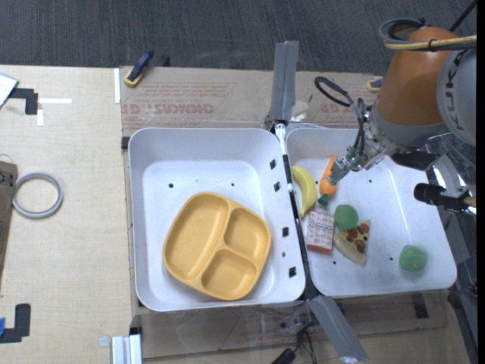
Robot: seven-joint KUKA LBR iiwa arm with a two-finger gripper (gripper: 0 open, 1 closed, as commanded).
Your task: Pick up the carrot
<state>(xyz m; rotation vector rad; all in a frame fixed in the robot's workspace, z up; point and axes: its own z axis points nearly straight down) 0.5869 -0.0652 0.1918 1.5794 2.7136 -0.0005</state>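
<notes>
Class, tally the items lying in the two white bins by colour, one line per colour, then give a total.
Yellow: 2, the divided plate and the banana
Green: 2, one ball and another
Orange: 1, the carrot
Red and white: 1, the small box
Mixed colours: 1, the pizza slice
Total: 7

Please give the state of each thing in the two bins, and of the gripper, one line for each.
carrot: lying in the right bin, gripper at its upper end
gripper: low, at the carrot
banana: lying by the left wall
green ball: resting beside the pizza slice
pizza slice: lying flat
yellow divided plate: flat in the left bin, upright
</notes>
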